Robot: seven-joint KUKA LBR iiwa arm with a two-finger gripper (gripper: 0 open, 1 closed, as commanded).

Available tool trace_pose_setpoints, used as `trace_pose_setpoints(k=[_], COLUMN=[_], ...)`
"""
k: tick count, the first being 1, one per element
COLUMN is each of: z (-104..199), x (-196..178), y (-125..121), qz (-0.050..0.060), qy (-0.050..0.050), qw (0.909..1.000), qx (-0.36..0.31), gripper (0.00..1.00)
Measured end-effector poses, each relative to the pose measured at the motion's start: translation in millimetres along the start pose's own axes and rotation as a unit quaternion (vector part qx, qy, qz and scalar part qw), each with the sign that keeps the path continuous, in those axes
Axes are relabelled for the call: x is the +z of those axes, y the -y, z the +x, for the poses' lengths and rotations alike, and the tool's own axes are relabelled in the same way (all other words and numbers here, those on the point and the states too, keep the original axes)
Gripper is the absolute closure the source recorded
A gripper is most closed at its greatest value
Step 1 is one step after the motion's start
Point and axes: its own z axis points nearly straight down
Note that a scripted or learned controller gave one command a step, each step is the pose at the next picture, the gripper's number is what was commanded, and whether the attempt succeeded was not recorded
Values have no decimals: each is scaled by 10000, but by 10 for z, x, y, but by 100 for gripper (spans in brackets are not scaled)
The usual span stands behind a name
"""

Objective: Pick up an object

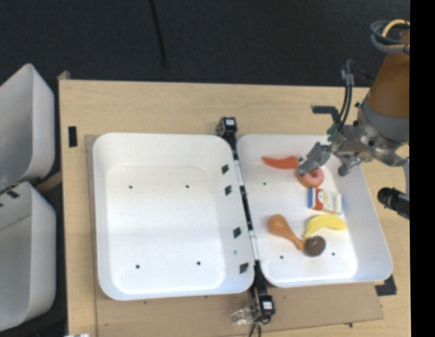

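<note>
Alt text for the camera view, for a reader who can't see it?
The gripper hangs low over the right bin, just above a pink ring and beside an orange pepper. The same bin holds a small box, a banana and a tan gourd with a dark ball. The left bin sits alongside.

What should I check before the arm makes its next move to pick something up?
1. Things to pick lie in the right bin: ok.
2. Tool sits over that bin, above the pink ring: ok.
3. Something held between the fingers: cannot tell.
4. Ring stands apart from the orange pepper: cannot tell, the tool covers the gap.
5. Small box crowds the banana: not ok, they nearly touch.
</note>
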Motion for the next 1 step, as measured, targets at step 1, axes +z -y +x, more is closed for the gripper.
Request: trace_pose_setpoints(k=[1], z=[211], x=[1220], y=[263], qz=[66], qy=[-19], qw=[10000], qx=[6], gripper=[0])
